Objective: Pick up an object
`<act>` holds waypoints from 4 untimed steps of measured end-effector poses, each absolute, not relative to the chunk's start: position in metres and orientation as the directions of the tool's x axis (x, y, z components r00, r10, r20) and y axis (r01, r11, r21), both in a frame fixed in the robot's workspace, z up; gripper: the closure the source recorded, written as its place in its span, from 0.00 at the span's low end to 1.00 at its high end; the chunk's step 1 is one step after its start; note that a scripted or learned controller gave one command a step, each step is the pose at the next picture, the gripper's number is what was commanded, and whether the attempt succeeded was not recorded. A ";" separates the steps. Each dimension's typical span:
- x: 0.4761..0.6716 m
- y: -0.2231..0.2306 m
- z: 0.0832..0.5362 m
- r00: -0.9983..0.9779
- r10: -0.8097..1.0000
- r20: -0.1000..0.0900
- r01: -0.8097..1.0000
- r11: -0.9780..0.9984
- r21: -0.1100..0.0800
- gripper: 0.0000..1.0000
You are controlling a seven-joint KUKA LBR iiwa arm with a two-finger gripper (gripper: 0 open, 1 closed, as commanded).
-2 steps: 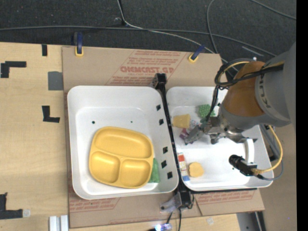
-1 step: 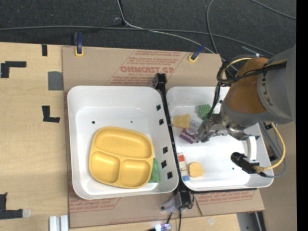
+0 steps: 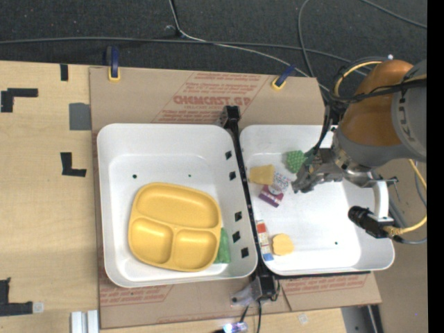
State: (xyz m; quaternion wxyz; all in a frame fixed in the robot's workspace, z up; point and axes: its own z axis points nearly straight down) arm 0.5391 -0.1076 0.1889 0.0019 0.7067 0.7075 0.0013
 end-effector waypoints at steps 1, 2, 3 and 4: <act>0.534 -0.101 0.247 -0.002 1.000 -0.001 1.000 0.002 0.003 1.00; 0.534 -0.101 0.260 -0.001 1.000 0.000 1.000 0.001 0.000 1.00; 0.535 -0.044 0.263 -0.007 1.000 0.001 1.000 0.007 -0.001 1.00; 0.537 0.011 0.244 -0.006 1.000 0.001 1.000 0.006 -0.004 1.00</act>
